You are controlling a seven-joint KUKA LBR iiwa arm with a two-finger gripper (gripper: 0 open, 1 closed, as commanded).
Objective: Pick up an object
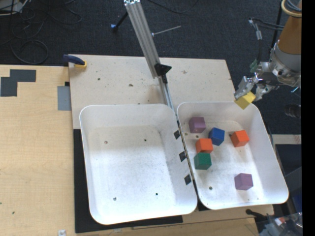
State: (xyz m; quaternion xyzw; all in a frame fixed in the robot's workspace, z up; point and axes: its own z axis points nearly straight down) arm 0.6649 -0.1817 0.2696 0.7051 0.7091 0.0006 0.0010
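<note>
My gripper [245,93] hangs above the back right corner of the right bin [268,132], shut on a yellow block [245,100] that shows between its fingers. In the right bin lie several blocks: a purple one [197,124] at the back left, a blue one [216,135], an orange one [239,138], a second orange one [204,145], a green one [202,161] and another purple one [243,181] toward the front.
The left bin [88,146] sits beside the right one, with small black clips [182,155] along the shared wall. A slanted aluminium rail [146,43] rises behind the bins. A blue and yellow clamp [75,61] lies at the board's back left corner.
</note>
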